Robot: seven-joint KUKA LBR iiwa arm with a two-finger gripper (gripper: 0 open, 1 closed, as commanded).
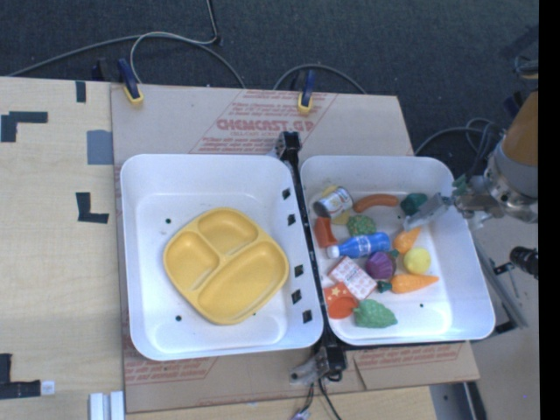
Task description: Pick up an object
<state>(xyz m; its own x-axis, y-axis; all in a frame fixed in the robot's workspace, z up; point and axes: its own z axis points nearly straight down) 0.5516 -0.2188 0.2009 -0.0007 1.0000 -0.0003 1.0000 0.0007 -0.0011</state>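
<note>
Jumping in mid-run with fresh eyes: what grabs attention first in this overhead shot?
The big yellow divided plate stands out first, lying alone in the left bin. Next comes the colourful jumble of toy food packed into the right bin, among it a blue bottle, an orange carrot and a green broccoli piece. The gripper sits at that bin's upper right edge, beside a dark green toy.

arm (523, 151): cut off by the right edge
gripper (435, 206): fingers too blurred to read
small can (333, 202): label unreadable
</note>
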